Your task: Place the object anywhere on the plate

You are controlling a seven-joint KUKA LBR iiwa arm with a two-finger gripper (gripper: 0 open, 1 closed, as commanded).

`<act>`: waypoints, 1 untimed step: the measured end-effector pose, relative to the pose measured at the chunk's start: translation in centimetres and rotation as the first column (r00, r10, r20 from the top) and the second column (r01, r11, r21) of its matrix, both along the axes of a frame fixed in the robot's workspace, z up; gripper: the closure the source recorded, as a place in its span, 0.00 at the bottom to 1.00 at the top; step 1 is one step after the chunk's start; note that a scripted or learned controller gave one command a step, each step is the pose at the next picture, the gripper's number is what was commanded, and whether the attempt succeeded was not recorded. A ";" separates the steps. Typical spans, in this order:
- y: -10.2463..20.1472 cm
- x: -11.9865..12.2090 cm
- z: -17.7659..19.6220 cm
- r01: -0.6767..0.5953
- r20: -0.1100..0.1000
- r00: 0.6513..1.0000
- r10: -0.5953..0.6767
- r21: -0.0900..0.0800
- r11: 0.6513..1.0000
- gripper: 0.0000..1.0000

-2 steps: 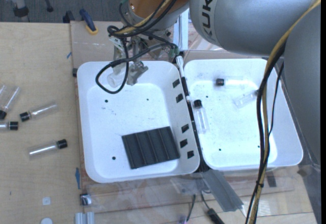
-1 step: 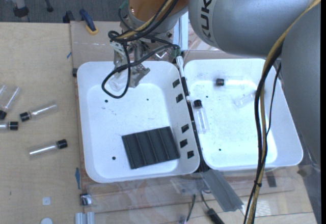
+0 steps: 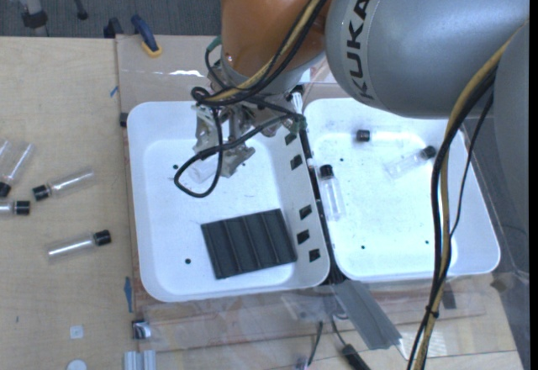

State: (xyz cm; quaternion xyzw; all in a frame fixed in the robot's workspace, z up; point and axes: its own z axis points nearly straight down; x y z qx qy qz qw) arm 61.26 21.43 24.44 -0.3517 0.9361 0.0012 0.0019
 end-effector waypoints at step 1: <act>-2.3 -7.2 2.8 0.125 -0.002 0.992 -0.125 -0.002 0.992 1.00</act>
